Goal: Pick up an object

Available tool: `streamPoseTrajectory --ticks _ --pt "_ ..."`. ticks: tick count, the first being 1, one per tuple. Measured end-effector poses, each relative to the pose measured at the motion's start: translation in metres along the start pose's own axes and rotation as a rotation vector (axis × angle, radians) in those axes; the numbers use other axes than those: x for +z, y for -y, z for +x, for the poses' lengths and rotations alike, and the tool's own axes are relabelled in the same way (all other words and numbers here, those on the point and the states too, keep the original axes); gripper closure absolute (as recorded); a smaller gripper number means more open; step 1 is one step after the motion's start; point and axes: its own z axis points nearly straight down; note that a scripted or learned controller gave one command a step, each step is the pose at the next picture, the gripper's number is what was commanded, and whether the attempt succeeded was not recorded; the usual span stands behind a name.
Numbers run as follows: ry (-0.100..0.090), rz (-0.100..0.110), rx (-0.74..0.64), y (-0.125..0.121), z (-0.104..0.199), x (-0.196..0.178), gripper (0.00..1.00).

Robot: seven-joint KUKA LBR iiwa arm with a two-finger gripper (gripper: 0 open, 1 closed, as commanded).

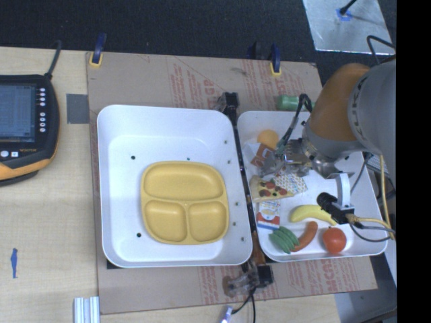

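gripper (283, 155) low in the right bin (374, 247)
we cannot tell how its grip stands; toy food lies here: pizza slice (271, 190) just below it, banana (311, 213), tomato (334, 240) near the front.

The 2 white bins (121, 180) look like smooth, slightly glossy plastic, as does the matt yellow tray (184, 201). Beneath them lies matt brown cardboard (168, 79) on a pale wood-grain bench (40, 247).
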Motion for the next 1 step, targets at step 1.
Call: streamPoseTrajectory --ticks 1 --pt "-0.005 0.04 0.004 -0.0675 0.0008 0.0035 0.0"
